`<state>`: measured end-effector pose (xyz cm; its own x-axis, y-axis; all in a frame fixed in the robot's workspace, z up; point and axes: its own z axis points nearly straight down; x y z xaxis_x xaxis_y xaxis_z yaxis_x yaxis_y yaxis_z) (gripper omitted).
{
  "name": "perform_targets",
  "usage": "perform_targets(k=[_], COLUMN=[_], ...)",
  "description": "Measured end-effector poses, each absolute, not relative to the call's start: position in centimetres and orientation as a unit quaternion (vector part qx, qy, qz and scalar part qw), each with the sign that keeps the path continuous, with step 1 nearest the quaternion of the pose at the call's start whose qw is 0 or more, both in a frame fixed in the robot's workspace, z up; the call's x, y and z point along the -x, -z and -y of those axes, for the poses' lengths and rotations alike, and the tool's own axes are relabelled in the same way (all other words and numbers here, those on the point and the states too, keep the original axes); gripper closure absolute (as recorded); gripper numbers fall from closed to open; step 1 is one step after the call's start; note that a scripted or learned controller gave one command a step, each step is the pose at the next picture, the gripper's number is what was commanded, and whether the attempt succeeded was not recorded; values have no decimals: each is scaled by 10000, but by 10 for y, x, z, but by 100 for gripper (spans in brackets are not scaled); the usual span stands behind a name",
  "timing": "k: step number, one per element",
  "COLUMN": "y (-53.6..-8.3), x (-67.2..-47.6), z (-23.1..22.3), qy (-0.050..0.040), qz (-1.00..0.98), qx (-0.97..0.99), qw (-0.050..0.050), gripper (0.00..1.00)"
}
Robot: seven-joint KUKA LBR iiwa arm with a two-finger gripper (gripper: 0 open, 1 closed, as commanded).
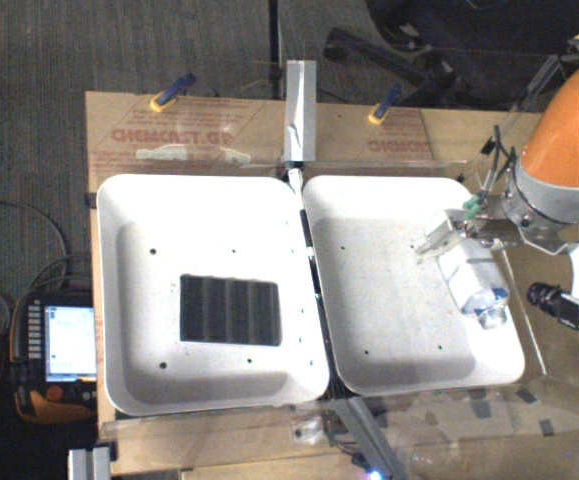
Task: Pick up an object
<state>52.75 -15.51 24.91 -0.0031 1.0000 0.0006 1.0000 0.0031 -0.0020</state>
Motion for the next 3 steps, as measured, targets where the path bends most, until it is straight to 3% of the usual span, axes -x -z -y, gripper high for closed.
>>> perform_targets(k=[1,2,3], y=[-192,-190,-95], x=[-494,-510,-555], z=[40,99,158], qy=[-13,-7,3], qz=[6925,6884,7134], qx=[7214,7254,7008], qw=[18,5,4], gripper=[0,0,0])
